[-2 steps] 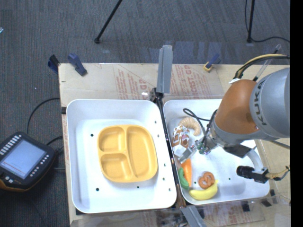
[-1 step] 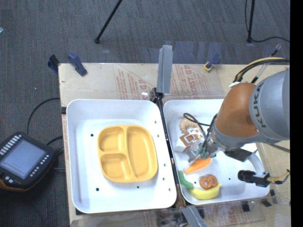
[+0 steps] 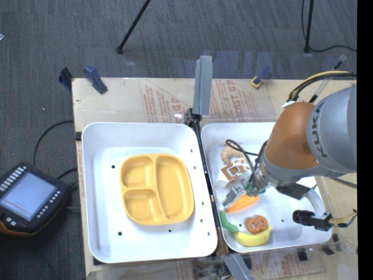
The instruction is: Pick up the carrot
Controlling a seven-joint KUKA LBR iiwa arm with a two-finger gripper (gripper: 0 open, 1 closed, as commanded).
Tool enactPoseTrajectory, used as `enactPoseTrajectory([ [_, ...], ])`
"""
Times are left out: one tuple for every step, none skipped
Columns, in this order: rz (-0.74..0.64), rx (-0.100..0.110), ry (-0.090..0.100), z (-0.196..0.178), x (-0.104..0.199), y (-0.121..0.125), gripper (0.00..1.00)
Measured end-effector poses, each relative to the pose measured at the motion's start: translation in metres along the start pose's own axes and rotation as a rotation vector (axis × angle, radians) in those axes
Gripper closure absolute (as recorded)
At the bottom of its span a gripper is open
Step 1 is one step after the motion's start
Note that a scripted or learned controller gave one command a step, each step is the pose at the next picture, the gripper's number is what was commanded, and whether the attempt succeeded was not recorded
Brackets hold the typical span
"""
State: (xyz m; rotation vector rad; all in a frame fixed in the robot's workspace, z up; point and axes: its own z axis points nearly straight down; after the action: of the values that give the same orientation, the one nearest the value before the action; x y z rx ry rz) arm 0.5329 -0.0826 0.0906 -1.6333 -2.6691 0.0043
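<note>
The carrot (image 3: 243, 203) lies in the right bin (image 3: 303, 238), low in the frame's right half, and looks not yet lifted. The gripper (image 3: 242, 189) hangs right at its top end, but I cannot tell if it has hold of it. The grab and the lift seem left to do. The carrot is orange, smooth and pointy. The yellow tray (image 3: 156, 189) in the left bin looks shiny, like plastic.
</note>
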Motion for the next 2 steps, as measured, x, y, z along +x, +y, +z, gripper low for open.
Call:
enactPoseTrajectory([
  [0.189,-0.002,-0.001,0.0072,-0.0018,-0.0373,0.00],
  [0.190,0.002,0.004,0.0011,-0.0007,-0.0372,1.00],
])
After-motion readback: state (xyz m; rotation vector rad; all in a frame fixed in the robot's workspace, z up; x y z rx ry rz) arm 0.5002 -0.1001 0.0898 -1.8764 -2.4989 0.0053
